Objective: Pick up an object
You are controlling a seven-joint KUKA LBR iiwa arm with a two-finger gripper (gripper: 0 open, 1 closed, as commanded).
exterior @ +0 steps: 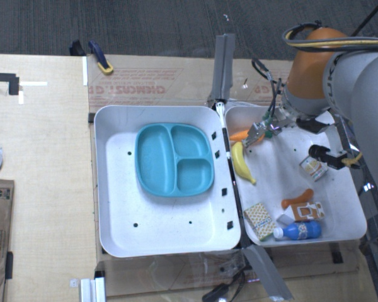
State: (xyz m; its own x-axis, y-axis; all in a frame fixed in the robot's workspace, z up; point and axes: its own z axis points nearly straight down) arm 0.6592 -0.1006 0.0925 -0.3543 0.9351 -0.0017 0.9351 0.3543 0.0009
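Gripper [257,134] is low in the right bin [283,175], at about 11 o'clock of that bin, near its far-left corner. From this angle I can't tell how far open it is, and I see nothing clearly held in it. The arm [353,74] comes in from 3 o'clock, w/ the orange band sitting above the bin's far edge.

Nearest obj is a small orange piece [239,134], just beside the gripper tip on its 9 o'clock side, against the bin's left wall. Can't tell if they touch. A banana [240,162] lies at 6 o'clock from that piece, running along the same wall.

Rest of the right bin:
- A small pale container [312,167] at 3 o'clock.
- An orange toy [299,200] at 5 o'clock.
- A blue bottle [297,232] on its side at the near edge, 6 o'clock.
- A patterned packet [259,219] at 7 o'clock, just beside the bottle.

Left bin [120,219] holds 1 teal divided plate [174,160], lying flat w/ 3 compartments, slightly toward 12 o'clock of center.
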